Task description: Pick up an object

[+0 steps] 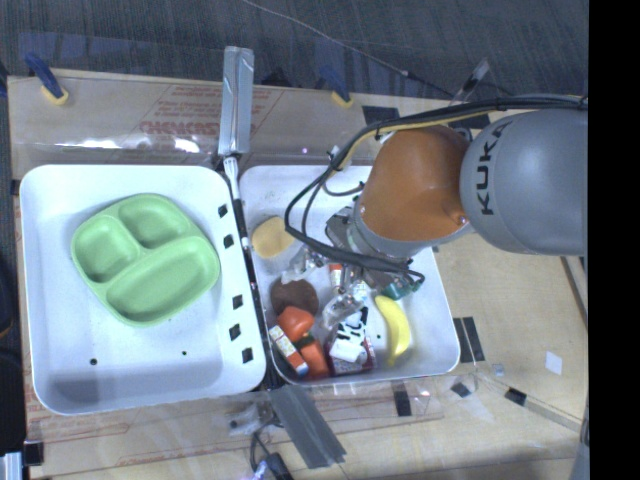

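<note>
Orange-banded and grey, the arm (440, 188) reaches in from the right and hangs over the right bin (440, 343), its wrist covering much of that bin's far half. We place the gripper (350, 293) low among the clutter at the bin's middle, but whether it is open, closed or gripping anything we cannot tell — cables and metal parts blur together there. Candidate objects lie crowded toward the near edge of the right bin: a banana (394, 326) by the right wall, a black-and-white item (347, 340) just beside it, an orange-red object (297, 325) and a brown lump (294, 295) near the left wall, and a pale yellow round piece (270, 236) toward the far left corner. We judge the step in hand to be the descent onto a target, with nothing seen lifted. The next move calls for closing on one item and rising straight up, since neighbours touch or nearly touch on most sides. Room is tight — the bin walls hem in the banana and the orange-red object. The left bin (60, 368) carries a green divided plate (146, 256) toward its far side, with bare floor along its near edge.
</note>
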{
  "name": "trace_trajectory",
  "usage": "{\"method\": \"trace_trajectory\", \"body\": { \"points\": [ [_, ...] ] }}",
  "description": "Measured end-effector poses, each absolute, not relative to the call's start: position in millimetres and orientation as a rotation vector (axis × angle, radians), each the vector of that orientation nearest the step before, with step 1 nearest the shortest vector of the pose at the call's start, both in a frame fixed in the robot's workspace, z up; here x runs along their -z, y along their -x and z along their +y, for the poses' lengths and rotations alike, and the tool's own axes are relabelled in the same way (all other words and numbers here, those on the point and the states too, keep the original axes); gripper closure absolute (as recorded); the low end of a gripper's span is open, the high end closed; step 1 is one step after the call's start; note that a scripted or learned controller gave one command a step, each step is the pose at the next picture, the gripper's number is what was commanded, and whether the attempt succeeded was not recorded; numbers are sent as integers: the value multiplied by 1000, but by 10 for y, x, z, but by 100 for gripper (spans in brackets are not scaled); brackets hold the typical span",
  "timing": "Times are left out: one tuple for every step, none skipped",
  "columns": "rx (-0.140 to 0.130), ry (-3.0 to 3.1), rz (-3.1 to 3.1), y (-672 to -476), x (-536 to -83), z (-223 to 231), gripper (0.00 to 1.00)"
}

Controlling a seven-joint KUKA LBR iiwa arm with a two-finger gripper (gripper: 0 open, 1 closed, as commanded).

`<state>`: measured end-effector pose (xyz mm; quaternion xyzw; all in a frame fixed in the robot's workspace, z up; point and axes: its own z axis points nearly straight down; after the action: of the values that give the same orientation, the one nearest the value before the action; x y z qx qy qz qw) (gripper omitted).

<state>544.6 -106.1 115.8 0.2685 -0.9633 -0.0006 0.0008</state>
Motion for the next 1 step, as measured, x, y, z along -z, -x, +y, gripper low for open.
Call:
{"method": "trace_trajectory", "body": {
  "points": [
    [-6, -805, -3050, -5256, -972, -1079, 0]
  ]
}}
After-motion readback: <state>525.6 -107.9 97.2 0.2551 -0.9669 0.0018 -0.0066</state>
